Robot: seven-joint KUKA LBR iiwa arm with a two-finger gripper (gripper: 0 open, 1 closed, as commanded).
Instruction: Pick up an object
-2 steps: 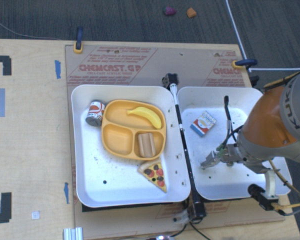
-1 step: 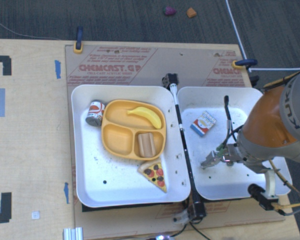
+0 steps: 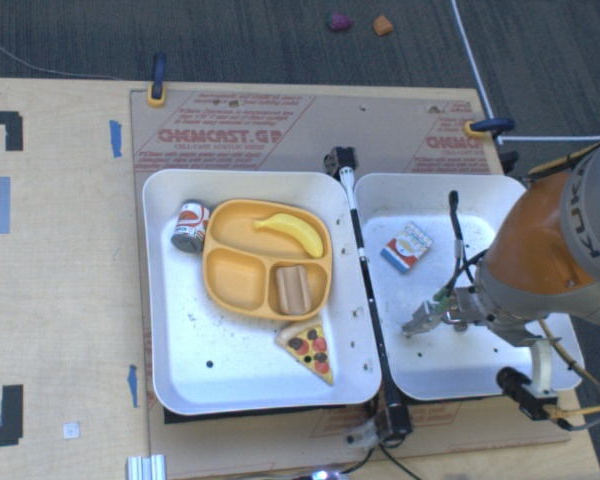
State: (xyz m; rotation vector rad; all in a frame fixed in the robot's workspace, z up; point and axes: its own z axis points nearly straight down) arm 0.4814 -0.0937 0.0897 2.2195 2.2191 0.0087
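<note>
1. Camera view, arm and gripper. The grey arm with its orange band reaches over the right bin [image 3: 540,378]. The gripper [image 3: 420,323] hangs low over the bin floor, its fingers pointing toward the divider between the bins. Whether the jaws stand wide or narrow cannot be told from this angle; nothing is seen between them.

2. Camera view, nearest object. A small carton [image 3: 407,247], white with blue and orange print, lies flat in the right bin, up-frame of the jaws and near them, apart from them. Its long axis runs diagonally, from lower left to upper right. It is judged the likeliest pick, needing a short move away from the bench's near edge.

3. Camera view, left bin [image 3: 170,368]. Across the divider from the jaws lie a yellow divided tray [image 3: 242,280] holding a banana [image 3: 292,231] and a brown block [image 3: 292,290], a small can [image 3: 189,226] touching the tray's rim, and a pizza slice [image 3: 310,349].

4. Camera view, writing. The cardboard sheet [image 3: 220,133] beyond the bins carries red lettering, too blurred to read with certainty. The carton's print is illegible.
</note>
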